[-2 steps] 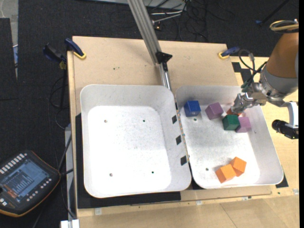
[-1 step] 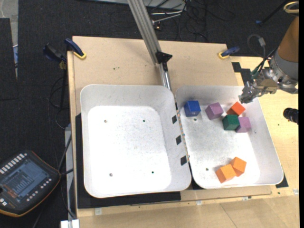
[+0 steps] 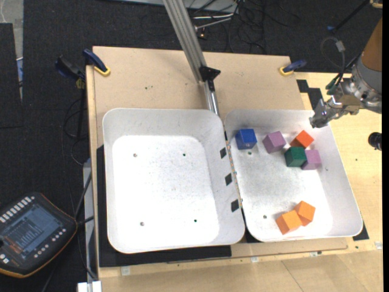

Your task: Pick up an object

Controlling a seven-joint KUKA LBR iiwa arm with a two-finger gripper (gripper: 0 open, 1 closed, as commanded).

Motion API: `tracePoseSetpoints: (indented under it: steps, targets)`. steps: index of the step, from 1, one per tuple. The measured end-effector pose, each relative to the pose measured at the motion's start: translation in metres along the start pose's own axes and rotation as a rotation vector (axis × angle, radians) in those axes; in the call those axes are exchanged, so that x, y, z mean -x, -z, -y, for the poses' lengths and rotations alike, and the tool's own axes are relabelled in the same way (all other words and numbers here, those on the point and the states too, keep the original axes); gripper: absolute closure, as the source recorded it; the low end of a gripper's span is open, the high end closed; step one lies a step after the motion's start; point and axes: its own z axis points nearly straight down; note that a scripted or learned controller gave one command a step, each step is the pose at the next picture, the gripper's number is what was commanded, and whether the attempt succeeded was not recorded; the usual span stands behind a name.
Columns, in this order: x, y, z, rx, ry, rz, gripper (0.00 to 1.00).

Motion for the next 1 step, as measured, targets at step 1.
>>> tracePoseSetpoints:
  steps: [1]
  targets:
    - [-0.054,0.0059,0.0022,-0.003,0.005,-0.003,1.0]
